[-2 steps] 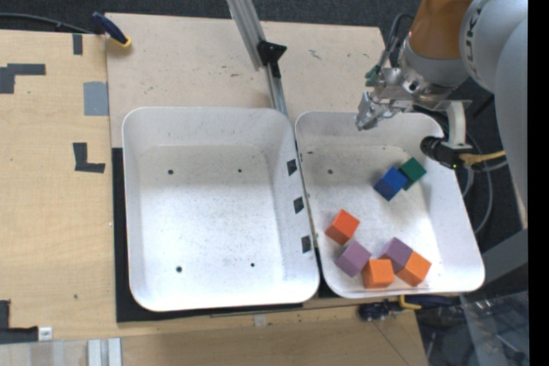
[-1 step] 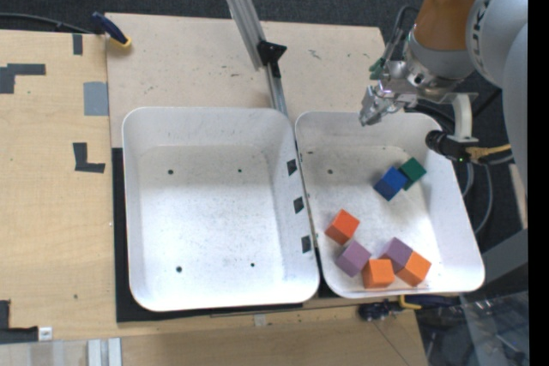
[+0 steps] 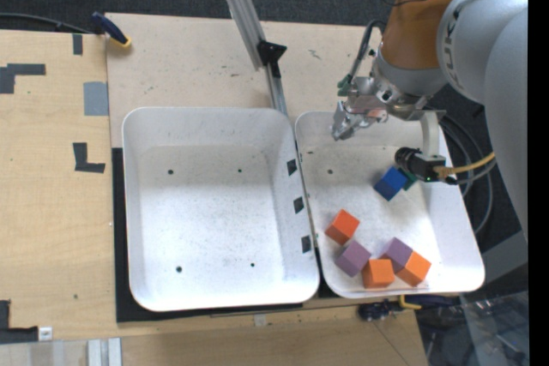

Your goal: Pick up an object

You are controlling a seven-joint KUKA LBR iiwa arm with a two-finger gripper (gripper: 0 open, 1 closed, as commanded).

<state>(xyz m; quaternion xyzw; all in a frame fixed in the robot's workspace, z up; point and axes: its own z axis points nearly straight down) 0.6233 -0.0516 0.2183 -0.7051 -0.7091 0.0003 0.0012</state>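
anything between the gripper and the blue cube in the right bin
No. In the camera view the gripper hangs over the right bin's far end, and the stretch of white floor from there to the blue cube is bare.

Grey arm [image 3: 493, 21] enters from right edge, bulky upper segment filling top right corner. Orange band [image 3: 420, 13] sits above wrist. Wrist bends down and leftward, cables looped over it. Pincer [image 3: 346, 129] hangs at wrist's lower left, tips pointing down; nothing seen between them
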